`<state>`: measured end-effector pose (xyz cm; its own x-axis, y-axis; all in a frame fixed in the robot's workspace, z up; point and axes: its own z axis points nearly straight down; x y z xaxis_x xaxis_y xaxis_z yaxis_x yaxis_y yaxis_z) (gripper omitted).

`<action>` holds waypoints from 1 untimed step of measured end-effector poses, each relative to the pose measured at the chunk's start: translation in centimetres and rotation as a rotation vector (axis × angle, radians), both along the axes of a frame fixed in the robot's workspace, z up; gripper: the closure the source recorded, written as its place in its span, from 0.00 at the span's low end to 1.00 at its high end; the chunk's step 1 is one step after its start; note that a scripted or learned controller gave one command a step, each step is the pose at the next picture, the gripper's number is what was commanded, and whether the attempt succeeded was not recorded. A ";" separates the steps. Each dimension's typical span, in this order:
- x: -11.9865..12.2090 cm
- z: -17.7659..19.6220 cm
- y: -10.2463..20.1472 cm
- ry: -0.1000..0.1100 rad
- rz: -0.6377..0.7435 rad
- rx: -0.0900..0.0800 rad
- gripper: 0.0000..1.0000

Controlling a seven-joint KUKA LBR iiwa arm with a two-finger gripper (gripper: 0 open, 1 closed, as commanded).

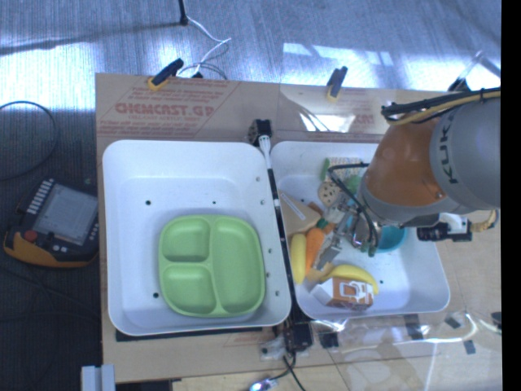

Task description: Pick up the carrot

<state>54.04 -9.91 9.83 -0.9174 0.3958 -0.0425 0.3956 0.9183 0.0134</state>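
The left bin (130, 177) holds a green divided plate (213, 265). In the right bin (423, 287), the tool (332, 247) hangs open beside the carrot (314, 243), near a banana (352, 274).

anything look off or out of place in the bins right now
Nothing looks spilled or damaged. The right bin is a crowded jumble: the carrot lies against the banana and other items, right under the gripper. The green plate sits flat in the left bin.
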 end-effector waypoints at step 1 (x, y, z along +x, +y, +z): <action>2.2 -0.3 0.0 0.019 -0.309 0.013 0.00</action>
<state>56.20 -9.94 9.51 -0.7541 0.6564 -0.0199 0.6563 0.7544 0.0147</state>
